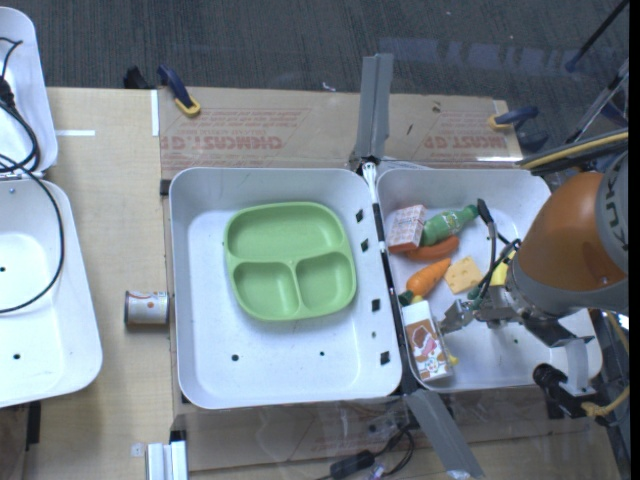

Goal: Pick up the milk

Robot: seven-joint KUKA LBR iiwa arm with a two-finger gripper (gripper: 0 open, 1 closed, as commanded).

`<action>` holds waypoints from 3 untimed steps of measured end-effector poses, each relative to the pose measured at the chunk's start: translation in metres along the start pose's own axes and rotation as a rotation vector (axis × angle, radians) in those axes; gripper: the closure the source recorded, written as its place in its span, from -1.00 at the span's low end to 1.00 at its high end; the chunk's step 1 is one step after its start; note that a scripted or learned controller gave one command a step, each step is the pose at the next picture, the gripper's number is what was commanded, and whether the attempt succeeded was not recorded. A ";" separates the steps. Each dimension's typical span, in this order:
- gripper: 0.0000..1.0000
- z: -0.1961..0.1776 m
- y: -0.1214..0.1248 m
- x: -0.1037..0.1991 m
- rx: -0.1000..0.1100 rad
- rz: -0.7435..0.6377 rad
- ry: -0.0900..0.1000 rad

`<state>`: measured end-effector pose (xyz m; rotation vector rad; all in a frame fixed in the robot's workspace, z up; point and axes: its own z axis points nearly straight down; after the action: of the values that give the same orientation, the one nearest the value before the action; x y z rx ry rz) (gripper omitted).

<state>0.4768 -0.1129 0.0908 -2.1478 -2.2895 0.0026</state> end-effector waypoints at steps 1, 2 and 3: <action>1.00 -0.009 0.000 -0.001 0.000 0.005 -0.001; 1.00 -0.100 0.006 0.072 -0.002 -0.126 -0.002; 1.00 -0.100 0.010 0.152 0.000 -0.438 -0.002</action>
<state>0.4776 0.0390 0.1908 -1.6003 -2.7019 0.0032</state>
